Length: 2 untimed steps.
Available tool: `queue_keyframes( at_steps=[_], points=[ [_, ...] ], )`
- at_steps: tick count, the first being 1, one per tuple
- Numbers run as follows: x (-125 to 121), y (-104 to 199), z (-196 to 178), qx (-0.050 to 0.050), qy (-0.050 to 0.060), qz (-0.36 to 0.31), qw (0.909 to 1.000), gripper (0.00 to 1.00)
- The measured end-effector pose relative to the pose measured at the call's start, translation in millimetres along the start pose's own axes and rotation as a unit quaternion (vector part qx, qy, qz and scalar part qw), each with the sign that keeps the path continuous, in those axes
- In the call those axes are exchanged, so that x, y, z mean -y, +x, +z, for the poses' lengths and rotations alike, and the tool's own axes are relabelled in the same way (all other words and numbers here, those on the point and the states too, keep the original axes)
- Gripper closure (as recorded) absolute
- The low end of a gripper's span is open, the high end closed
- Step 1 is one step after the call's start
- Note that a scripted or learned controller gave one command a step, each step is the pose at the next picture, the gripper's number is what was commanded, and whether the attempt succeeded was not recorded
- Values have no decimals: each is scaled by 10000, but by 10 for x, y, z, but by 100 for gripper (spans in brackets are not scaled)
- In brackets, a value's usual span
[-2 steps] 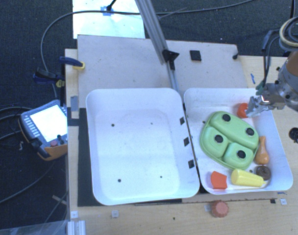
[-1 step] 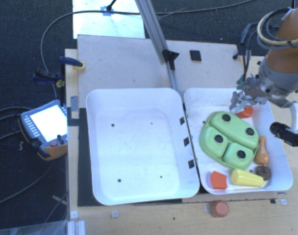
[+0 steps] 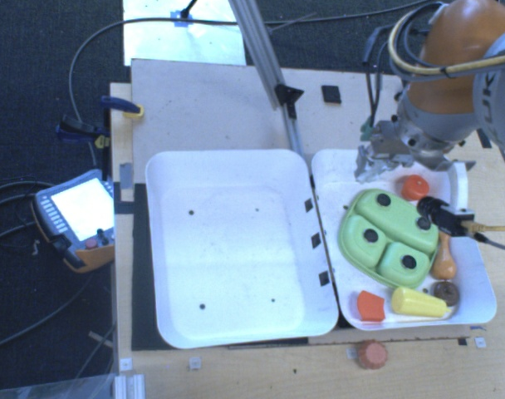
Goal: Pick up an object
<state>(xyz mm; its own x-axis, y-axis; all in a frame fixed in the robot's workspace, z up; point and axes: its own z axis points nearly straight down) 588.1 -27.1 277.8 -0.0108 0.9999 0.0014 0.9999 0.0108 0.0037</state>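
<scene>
Robot arm poised over the right bin, reaching stage of a pick.

Nearest, on the tabletop edge, lies a reddish disc [image 3: 371, 355]. In the right bin [image 3: 329, 173]: orange block [image 3: 370, 306], yellow cylinder [image 3: 418, 302], large green tray-like toy [image 3: 389, 236], red ball [image 3: 414, 187]. At the bin's far side hovers the pincer [image 3: 374, 163]; whether it is spread or clenched, I cannot tell. Next, it likely must descend onto an object.

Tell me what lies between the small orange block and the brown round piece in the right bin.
A yellow cylinder lies between orange block and brown piece, in the camera view.
</scene>
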Motion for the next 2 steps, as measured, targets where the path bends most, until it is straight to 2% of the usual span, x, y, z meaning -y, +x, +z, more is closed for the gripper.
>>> queue_keyframes(
  at_steps=[1,2],
  points=[
    [-154,452,62,0,5,4,10000,100],
    [-324,832,308,6,7,11,10000,100]
  ],
)
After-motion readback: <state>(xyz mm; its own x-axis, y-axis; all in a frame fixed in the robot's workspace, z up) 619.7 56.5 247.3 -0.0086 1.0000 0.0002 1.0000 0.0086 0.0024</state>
